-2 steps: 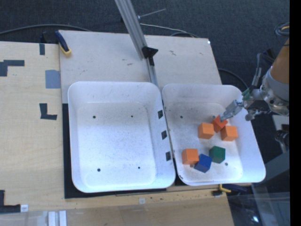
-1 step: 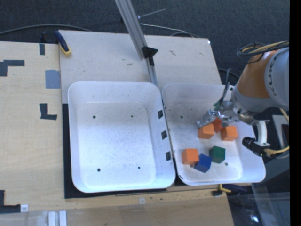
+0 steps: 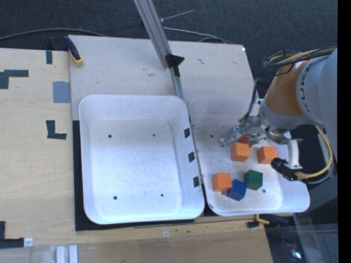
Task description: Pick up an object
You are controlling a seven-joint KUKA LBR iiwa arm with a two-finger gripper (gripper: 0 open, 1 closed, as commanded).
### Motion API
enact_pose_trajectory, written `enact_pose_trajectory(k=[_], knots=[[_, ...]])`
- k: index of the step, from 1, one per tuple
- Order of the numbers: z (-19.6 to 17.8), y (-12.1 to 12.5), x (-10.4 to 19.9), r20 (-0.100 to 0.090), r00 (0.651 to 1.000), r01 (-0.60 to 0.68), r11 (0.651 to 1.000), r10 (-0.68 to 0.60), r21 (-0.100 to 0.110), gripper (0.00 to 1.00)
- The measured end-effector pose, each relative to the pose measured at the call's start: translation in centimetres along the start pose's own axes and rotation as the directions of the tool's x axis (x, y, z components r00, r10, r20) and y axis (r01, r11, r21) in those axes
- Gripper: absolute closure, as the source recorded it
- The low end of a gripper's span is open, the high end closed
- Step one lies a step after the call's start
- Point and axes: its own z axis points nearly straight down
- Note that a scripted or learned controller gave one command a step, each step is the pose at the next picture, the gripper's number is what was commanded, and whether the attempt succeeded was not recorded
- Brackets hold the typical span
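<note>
While the arm point(image 3: 299, 92) reaches in from the right, its hand point(image 3: 239, 135) sits low over the right bin point(image 3: 219, 114), with grey metal parts pointing left toward the bin's bare floor. Just below and touching the hand, or very nearly so, lies an orange cube point(image 3: 240, 152); whether it sits between the fingers cannot be told, since the wrist hides them, and how far open the hand is cannot be told either. A second orange cube point(image 3: 266, 154) lies just right of the first, near the black cable fitting point(image 3: 281, 167) on the arm. Nearer the front wall of the same bin, a third orange cube point(image 3: 221, 182) touches a blue cube point(image 3: 237, 190), and a green cube point(image 3: 253, 179) stands just beside the blue one on its right. Beside it, the left bin point(image 3: 131, 158) stands on the tabletop point(image 3: 33, 119), their walls meeting at the middle. A slanted metal pole point(image 3: 153, 26) comes down from the top edge to the bins' rear junction.
</note>
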Motion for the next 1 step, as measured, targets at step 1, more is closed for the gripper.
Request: enact_pose_trajectory(k=[1], knots=[[1.1,-1.76,2.53,0.004,1.0,0.001,1.0,-0.001,-0.01,0.0]])
